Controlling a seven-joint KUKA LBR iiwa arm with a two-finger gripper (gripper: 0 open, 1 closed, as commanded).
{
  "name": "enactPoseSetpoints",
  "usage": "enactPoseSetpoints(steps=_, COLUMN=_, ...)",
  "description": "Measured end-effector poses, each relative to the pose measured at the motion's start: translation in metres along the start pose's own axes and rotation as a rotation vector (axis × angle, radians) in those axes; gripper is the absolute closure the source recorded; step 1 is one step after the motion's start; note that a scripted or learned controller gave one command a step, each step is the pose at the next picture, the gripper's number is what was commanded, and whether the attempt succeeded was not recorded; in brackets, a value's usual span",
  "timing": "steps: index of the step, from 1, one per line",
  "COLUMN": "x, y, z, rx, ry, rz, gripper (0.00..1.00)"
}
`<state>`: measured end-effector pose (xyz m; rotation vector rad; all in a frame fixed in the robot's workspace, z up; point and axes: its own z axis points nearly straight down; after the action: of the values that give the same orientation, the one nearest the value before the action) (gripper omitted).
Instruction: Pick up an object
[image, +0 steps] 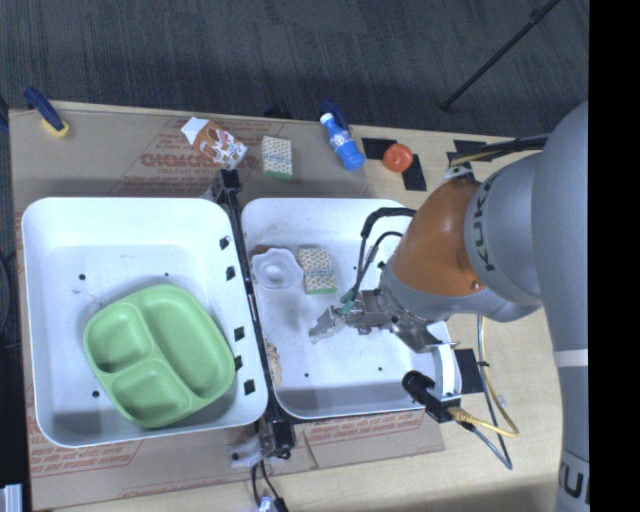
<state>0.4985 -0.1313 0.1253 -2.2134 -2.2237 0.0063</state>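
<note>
Looming closest to my camera is the grey arm with its orange band (440, 245), reaching in from the right over the right-hand shallow white bin (300, 400). Its tool (330, 322) hangs low over the bare floor of that bin, near the middle, and I see nothing between its tips; from this slanted view I cannot tell how wide it stands. Candidates for the pick lie just up and to the left of it: a small translucent white plastic cup (275, 269) and, touching or just beside it, a pale patterned sponge-like block (318, 269). Both rest on the bin floor, apart from the tool. Over in the left-hand white bin (60, 215) a green divided plastic plate (158, 354) lies flat, well away from the arm. Along the far edge of the table (480, 150) sit a blue bottle (343, 142), a small orange round thing (398, 157) and a patterned cube (277, 157). My reading: the pick is not yet made; closing on something and lifting it are both left.
</note>
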Motion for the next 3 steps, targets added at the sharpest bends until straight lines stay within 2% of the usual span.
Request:
enactPoseSetpoints(steps=1, x=0.001, y=0.144, z=-0.019, rx=-0.006, ry=0.000, rz=-0.001, gripper=0.00)
enactPoseSetpoints(steps=2, x=-0.001, y=0.053, z=0.034, rx=0.001, ry=0.001, rz=-0.001, gripper=0.00)
enactPoseSetpoints(steps=3, x=0.010, y=0.144, z=0.032, rx=-0.005, ry=0.001, rz=0.000, gripper=0.00)
